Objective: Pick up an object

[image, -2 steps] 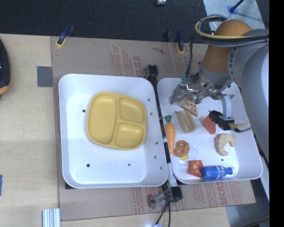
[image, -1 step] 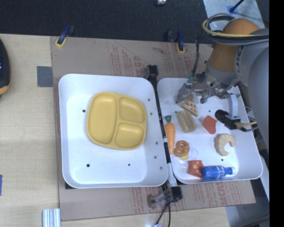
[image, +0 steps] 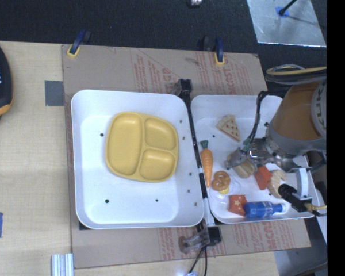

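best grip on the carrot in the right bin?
Grip the small orange toy carrot across its thick upper half, just below the green top, coming straight down. It lies flat, lengthwise beside the white right bin's left wall, so close the fingers along its length axis, not wall-side.

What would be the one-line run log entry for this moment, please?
gripper: low in right white bin | beside tan food piece, orange toy carrot | yellow divided plate: left white bin
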`<action>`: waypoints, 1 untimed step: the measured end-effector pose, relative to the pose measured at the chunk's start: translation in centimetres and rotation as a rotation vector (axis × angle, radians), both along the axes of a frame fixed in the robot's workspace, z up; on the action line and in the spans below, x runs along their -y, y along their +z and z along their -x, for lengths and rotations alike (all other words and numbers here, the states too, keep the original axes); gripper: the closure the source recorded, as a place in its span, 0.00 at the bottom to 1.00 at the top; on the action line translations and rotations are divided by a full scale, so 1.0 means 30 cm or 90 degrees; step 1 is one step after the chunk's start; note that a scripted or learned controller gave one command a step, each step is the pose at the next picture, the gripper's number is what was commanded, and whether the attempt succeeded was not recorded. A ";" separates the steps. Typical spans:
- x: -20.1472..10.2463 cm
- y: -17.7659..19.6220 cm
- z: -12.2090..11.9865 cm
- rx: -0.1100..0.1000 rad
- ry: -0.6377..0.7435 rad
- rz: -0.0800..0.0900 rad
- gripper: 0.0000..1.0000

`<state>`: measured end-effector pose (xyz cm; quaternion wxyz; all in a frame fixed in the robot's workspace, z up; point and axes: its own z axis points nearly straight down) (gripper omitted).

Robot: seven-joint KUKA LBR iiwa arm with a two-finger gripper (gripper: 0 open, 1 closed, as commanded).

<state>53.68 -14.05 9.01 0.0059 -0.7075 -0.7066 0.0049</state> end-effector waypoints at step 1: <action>-0.003 0.040 -0.018 0.007 0.004 0.002 1.00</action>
